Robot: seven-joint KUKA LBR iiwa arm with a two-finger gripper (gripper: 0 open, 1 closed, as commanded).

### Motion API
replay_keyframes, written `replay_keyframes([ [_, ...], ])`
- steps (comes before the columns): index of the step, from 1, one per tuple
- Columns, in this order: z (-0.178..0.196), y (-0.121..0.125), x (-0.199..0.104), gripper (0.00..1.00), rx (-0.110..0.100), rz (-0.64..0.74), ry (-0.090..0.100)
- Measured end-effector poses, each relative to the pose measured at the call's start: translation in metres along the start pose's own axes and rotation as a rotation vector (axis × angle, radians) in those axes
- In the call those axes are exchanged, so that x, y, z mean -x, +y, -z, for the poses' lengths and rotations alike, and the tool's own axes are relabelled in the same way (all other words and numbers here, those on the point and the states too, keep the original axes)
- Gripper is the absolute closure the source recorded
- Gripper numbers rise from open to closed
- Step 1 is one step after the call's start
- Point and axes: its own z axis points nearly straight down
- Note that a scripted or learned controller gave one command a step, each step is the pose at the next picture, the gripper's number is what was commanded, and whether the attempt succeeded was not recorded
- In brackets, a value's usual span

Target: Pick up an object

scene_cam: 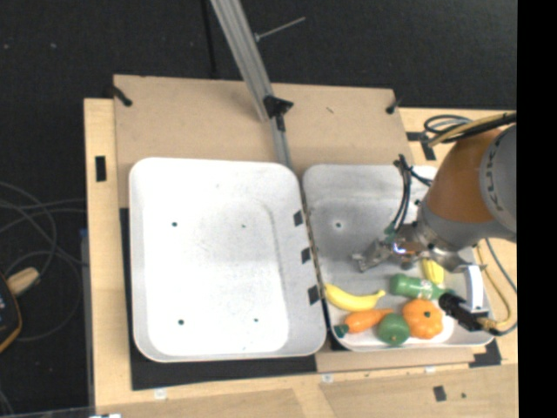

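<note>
the arm, grey with an orange band, reaches in from the right and bends down over the right bin. its pincer sits low over the bin's bare middle floor, pointing left; whether its fingers are spread or pressed together cannot be told at this resolution, and nothing is seen pinched between them.

the objects lie clustered along the near edge of the right bin. a yellow banana lies nearest the divide between the bins. just beside it, toward the front, lies an orange carrot, touching a green pepper. an orange pumpkin sits to the right of the pepper, in contact with it. behind the pumpkin lies a green cucumber-like piece, and a small yellow item shows partly under the arm's wrist.

the left bin stands beside the right one on the table.
</note>
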Motion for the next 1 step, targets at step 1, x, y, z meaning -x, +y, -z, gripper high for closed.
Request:
replay_keyframes([
  [1,0.0128,0.0012,0.0008,1.0,0.005,-0.002,0.0],
])
